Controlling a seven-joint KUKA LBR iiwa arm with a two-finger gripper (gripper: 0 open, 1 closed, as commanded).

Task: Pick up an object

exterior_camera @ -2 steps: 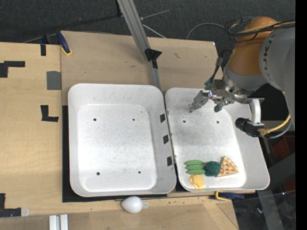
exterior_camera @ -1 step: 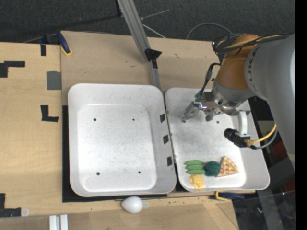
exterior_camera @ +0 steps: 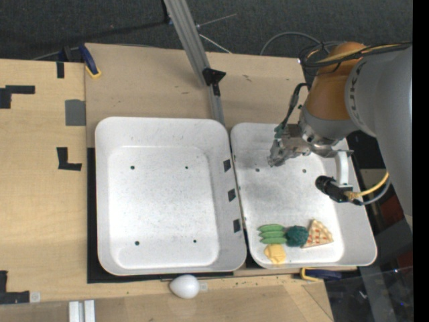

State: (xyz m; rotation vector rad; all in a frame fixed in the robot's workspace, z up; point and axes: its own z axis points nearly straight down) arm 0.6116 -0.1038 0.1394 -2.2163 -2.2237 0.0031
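My gripper hangs over the upper part of the right bin, fingers pointing down, with nothing seen between them. At the near end of that bin lies a small cluster of toy foods: a green pea pod, a dark green broccoli, a yellow piece and a pizza slice. The gripper stands well above and away from this cluster, toward the far side.
The left bin lies beside the right one. A white egg-shaped object rests on the bench outside the bins, near the front edge. A metal pole slants across the back of the bench.
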